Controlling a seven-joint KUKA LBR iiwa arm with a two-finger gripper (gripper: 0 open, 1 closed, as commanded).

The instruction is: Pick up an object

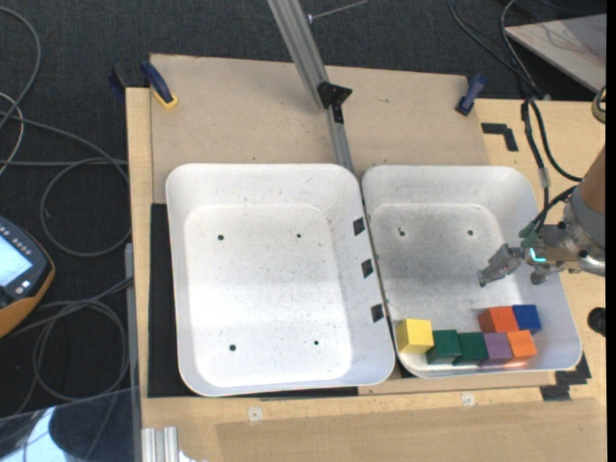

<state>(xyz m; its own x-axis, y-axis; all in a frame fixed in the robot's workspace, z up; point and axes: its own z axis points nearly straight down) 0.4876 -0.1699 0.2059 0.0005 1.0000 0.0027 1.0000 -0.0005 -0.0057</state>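
Seven small blocks lie huddled in the near right corner of the right bin (438,186), one of each colour as far as can be told: a yellow block (416,333) at the left end, standing slightly apart; two green ones just beside it, a darker green block (445,346) and a second green block (472,347) touching it; then a purple block (498,347), an orange block (521,344), a red block (502,320) and a blue block (526,317) packed together in two short rows against the bin's near rim. All are plain, roughly cubic and matte. The gripper (507,264) hangs above the bin floor just beyond the red and blue blocks, apart from them, with nothing between its fingers; whether those fingers are spread or closed cannot be told from this angle. The arm (589,219) reaches in from the right. There are two white bins side by side: the left bin (260,186) shows a bare speckled floor. Both rest on a wooden bench (250,104), with two blue clamps at its far edge.
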